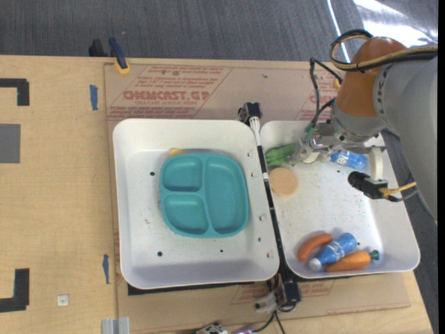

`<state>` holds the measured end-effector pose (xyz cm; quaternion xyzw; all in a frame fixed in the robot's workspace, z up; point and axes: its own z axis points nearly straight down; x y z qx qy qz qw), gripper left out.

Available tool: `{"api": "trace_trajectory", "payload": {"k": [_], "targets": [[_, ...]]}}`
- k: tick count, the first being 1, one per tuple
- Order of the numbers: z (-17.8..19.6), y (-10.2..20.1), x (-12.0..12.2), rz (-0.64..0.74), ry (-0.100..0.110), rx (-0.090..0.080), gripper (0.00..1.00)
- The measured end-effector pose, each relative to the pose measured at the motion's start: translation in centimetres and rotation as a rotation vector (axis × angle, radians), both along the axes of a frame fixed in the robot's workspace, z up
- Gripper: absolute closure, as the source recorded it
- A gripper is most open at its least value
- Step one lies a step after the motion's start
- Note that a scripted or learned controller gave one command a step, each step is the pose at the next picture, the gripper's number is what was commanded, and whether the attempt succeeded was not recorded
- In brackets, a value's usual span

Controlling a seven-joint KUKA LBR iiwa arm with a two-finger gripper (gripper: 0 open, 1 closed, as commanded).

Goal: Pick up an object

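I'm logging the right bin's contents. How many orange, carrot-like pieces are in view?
2, both at the near edge of the right bin: one orange piece left of the blue bottle, one carrot just right of it. Others may be hidden under the arm.

teal tray (205, 193), orange carrot (352, 260)

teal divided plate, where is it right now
The teal divided plate lies flat in the middle of the left bin, across the divider from the round tan disc in the right bin.
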<state>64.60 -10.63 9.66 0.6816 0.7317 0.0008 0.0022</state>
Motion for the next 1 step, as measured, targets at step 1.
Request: {"api": "trace_trajectory", "payload": {"k": [1], "targets": [[15.09,0.83,0.14,-0.263,0.002,0.002,1.00]]}}
